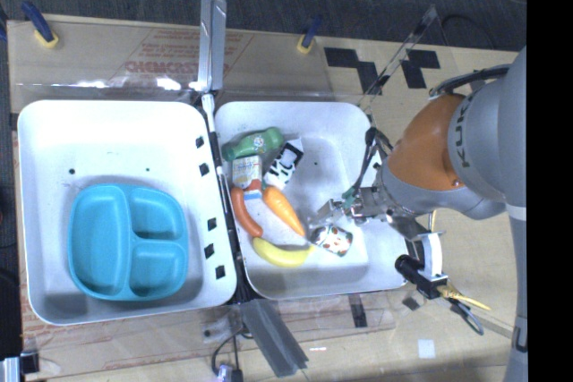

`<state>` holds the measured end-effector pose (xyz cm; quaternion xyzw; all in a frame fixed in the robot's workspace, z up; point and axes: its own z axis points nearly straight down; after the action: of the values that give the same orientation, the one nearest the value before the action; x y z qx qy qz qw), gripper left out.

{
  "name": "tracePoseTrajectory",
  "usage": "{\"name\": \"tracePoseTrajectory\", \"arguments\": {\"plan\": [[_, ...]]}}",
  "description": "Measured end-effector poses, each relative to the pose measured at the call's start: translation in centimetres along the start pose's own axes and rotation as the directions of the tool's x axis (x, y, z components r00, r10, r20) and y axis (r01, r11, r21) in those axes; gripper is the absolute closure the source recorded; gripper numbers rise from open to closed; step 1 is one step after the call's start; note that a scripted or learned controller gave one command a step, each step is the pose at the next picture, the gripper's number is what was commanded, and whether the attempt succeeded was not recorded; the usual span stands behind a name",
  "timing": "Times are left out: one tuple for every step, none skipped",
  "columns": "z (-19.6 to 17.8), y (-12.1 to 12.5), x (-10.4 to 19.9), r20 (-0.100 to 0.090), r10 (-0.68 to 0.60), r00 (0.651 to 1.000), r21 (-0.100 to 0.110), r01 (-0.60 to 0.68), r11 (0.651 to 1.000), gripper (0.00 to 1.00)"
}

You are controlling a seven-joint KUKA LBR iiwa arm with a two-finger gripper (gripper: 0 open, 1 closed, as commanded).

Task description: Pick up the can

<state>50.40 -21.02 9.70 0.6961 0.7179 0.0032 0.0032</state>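
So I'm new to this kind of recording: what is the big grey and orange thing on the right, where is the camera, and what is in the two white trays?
The grey and orange thing is a robot arm. One camera looks down at a slant from above the bench, and the arm reaches in from the picture's right. Its pincer is low inside the right bin, just above a small can with a red and white label. I cannot tell whether it has gripped the can.

That bin also holds a banana, an orange carrot, a second orange piece by the bin's left wall, a green packet and a black and white carton.

The left bin holds a blue divided plate.
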Motion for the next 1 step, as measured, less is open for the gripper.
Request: {"name": "tracePoseTrajectory", "arguments": {"plan": [[0.52, -1.66, 2.66, -0.002, 0.077, 0.997, 0.012, -0.077, 0.997, 0.0]]}}
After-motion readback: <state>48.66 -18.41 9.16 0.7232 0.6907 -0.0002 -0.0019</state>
